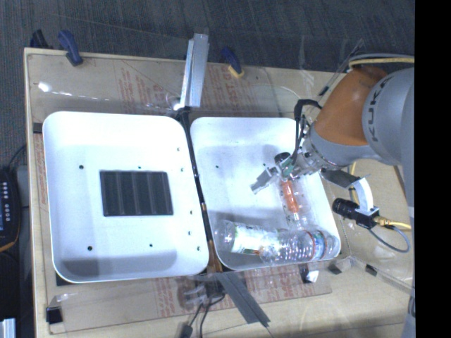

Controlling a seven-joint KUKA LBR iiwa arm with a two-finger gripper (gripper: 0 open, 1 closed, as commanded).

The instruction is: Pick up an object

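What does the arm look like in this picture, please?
The arm is a bulky rounded grey body with a wide orange band above the wrist. A thin black cable loops beside the wrist. It narrows to a small metallic claw with pale grey parts.

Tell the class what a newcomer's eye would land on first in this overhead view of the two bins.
The grey arm with its orange band reaches in from the right, its gripper low over the right bin. A clear plastic bottle lies on its side along that bin's near wall, with a smaller clear item with orange inside just above it. In the left bin, a dark ribbed rectangle stands out against the white.
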